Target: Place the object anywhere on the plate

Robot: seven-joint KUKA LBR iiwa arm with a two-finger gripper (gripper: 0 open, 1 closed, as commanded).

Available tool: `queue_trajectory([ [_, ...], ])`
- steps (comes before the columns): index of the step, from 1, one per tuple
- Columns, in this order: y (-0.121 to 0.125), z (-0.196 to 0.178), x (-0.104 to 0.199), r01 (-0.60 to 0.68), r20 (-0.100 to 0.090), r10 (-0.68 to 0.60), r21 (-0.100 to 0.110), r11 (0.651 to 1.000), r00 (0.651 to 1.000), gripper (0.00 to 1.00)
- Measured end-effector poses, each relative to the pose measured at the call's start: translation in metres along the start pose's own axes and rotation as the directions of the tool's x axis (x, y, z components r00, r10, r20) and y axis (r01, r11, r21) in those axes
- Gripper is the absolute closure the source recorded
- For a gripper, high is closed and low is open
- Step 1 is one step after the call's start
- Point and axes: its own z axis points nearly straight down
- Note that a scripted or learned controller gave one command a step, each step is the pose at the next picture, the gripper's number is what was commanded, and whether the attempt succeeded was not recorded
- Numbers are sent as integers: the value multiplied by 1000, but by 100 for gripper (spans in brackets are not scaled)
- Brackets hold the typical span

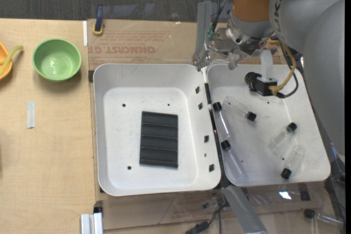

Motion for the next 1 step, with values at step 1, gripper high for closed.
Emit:
queue_trajectory([
  [1,-1,-54,-18,522,2,-522,-3,853,853,0],
])
